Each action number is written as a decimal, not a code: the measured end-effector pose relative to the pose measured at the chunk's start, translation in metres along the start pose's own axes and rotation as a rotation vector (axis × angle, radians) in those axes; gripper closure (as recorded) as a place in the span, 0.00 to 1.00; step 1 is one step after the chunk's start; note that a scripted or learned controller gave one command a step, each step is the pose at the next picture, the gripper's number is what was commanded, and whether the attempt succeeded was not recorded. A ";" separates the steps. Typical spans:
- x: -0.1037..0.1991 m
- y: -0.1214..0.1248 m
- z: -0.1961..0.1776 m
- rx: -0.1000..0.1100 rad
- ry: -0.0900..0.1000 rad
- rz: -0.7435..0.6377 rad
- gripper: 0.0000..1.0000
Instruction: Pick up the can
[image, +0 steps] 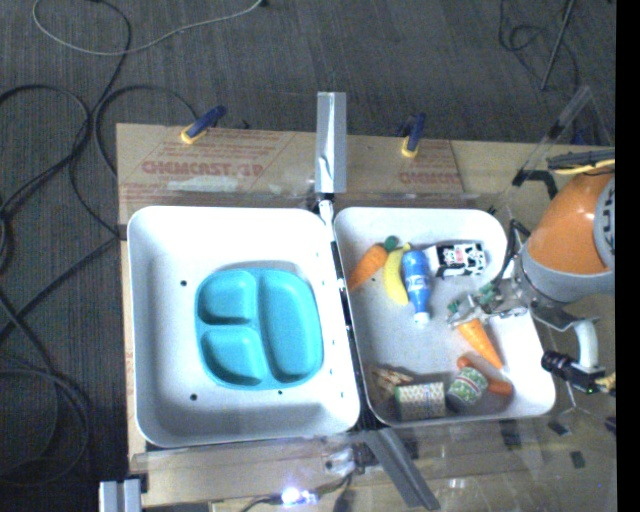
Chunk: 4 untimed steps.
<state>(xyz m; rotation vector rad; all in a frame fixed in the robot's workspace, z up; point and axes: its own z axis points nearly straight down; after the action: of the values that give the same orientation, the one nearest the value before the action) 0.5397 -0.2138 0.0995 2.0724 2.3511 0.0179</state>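
A single fixed camera looked down from well above the bench (290, 165) at a slight slant, taking in both white bins (150, 330) whole, with dark floor beyond the bench's far edge and the arm (572, 240) entering right of it.
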 end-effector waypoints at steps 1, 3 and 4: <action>-0.004 0.040 -0.171 0.012 -0.002 -0.172 1.00; 0.039 0.079 -0.155 0.016 -0.002 -0.206 1.00; 0.039 0.080 -0.156 0.015 -0.003 -0.206 0.00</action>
<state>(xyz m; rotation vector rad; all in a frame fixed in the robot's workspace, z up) 0.6118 -0.1653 0.2564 1.8240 2.5571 -0.0045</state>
